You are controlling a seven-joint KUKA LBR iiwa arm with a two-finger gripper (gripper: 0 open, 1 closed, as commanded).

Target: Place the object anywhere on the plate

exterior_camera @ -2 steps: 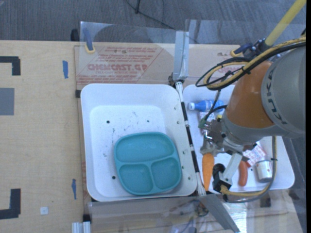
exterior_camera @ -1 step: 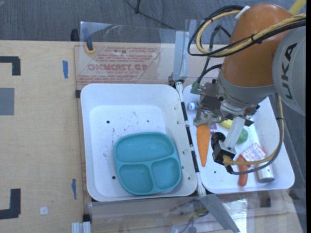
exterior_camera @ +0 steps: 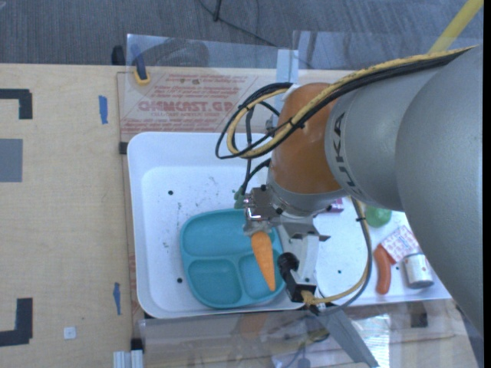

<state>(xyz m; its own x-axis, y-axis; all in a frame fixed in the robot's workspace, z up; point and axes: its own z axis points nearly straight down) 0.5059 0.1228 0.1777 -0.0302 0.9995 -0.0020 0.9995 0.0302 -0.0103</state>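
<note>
Wooden surface (exterior_camera: 61, 205), white bin (exterior_camera: 153, 175). Carrot (exterior_camera: 265, 259) lies on teal plate (exterior_camera: 211, 263), right compartment edge. My hand (exterior_camera: 261, 217) above carrot top; can't tell its state. Judge carrot light, stiff, slick; grip mid-body.

Arm (exterior_camera: 337, 156) reads "KUKA"; board (exterior_camera: 188, 102) lettering unclear

Carrot (exterior_camera: 264, 259) across plate's (exterior_camera: 209, 245) right compartments, left compartments open, arm (exterior_camera: 322, 152) overhead
</note>
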